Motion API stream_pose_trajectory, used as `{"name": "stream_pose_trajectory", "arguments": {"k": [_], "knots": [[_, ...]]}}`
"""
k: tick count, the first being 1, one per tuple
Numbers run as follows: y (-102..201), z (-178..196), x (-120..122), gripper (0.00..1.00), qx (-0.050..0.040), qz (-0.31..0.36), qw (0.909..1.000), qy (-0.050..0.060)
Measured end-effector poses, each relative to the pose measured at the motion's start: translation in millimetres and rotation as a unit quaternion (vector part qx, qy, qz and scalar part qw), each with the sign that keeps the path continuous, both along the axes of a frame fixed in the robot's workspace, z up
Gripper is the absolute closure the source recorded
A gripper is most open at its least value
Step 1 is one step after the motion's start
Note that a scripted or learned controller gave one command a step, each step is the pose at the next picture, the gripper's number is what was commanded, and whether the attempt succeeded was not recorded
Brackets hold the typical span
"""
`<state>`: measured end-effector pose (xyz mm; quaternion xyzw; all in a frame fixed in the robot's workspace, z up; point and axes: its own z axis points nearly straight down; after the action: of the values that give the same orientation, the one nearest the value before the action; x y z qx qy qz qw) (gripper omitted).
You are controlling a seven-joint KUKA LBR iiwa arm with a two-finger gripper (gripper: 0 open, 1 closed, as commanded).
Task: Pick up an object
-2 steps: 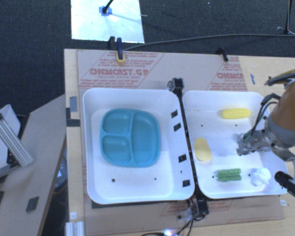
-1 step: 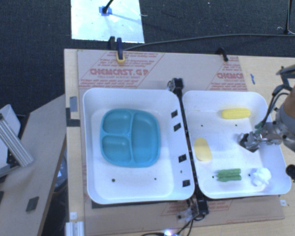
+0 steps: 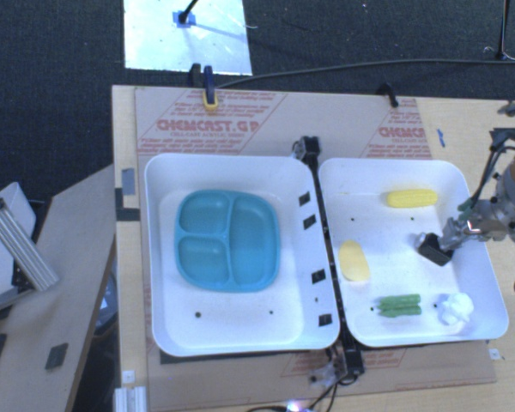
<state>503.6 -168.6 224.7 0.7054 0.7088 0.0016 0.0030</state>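
The claw (image 3: 433, 249) is hanging low over the right bin (image 3: 481, 269), reaching in from the right edge, and whether it is wide or narrow I cannot tell, since its dark tip is showing as one blur; nothing is sitting between its tips that I can make out. No object is touching it. The nearest pick is probably the white lump (image 3: 453, 307), lying just below and slightly right of the claw. The green pod (image 3: 399, 305) is lying below and to the left, its long axis running left-right. The corn cob (image 3: 412, 198) is resting above, also lengthwise left-right, and the pale yellow piece (image 3: 354, 261) is sitting well to the left.
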Motion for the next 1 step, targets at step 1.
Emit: {"name": "stream_pose_trajectory", "arguments": {"k": [1], "knots": [[49.6, -9.8, 16.7, 1.00, 0.0016, 0.002, 1.0000, 0.002]]}}
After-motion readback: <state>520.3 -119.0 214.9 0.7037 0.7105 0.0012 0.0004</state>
